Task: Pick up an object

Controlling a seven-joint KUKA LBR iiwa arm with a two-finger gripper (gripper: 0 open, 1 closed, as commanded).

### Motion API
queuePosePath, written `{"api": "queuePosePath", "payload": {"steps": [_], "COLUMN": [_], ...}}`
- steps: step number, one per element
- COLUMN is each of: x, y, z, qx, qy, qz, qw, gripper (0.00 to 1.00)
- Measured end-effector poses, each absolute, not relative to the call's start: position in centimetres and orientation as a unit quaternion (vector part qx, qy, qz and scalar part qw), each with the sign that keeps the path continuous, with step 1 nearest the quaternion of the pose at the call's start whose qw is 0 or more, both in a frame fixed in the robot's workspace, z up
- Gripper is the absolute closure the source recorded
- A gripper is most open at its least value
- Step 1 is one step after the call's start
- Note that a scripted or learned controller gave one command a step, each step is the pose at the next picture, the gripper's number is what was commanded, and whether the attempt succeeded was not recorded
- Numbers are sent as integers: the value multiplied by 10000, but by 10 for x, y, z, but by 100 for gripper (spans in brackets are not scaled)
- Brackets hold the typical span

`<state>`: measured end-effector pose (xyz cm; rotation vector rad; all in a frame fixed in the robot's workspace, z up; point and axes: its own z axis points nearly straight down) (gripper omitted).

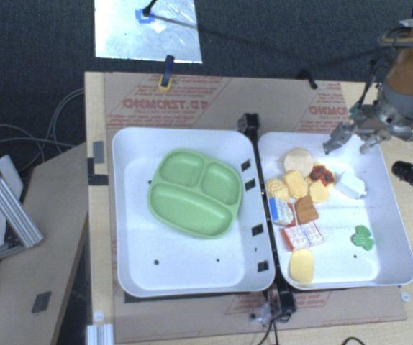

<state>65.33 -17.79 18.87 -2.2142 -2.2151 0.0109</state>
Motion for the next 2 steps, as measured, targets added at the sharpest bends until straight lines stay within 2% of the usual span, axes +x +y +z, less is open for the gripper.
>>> {"api": "queuePosePath", "payload": {"steps": [1, 2], "x": [656, 667], "y": [-177, -176], "z": [198, 145], "qx": [-7060, -7047], "qy": [-7082, -7095], "qz": [-3, -1], "qw": [-8, -6], "gripper": [0, 0]}}
